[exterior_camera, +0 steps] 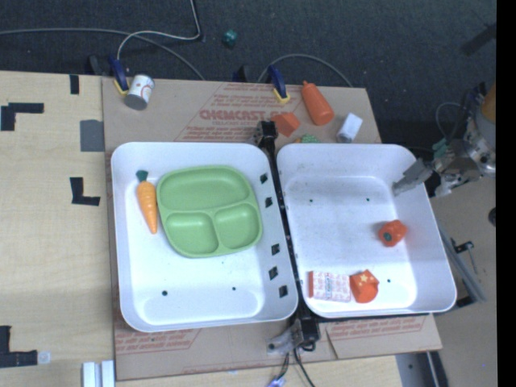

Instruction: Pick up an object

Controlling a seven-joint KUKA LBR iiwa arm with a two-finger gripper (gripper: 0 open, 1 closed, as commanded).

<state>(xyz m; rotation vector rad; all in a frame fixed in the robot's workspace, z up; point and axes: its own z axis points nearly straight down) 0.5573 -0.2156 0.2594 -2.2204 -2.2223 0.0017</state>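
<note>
Right now the tool [411,177] hangs over the upper right rim of the right bin [347,156], reaching in from the right; whether it is clenched or released I cannot tell, and nothing shows in its grasp. Cables and grey arm parts sit just behind it at the right edge.

Nearest below it, a small red-orange pepper [393,233] lies apart on the bin floor near the right wall. Further down, by the front wall, a red tomato-like piece [364,285] touches a flat red-and-white packet [329,285] on its left. No object lies between the tool and the pepper.

Across the dark divider [276,216] with its clips, the left bin [193,305] holds a green three-part plate [211,210] in its upper half. A carrot [147,204] lies just beside the plate's left edge, its green top pointing away.

Behind the bins, on the cardboard sheet [218,111] that covers the desk [40,240], lie an orange bottle [317,103], a small orange block [287,122], a pale cube [350,126] and, well to the left, a small can [139,91] on its side. Two blue clamps [119,75] pin the sheet's far edge, and thin cables run across the dark floor [363,22] beyond.
</note>
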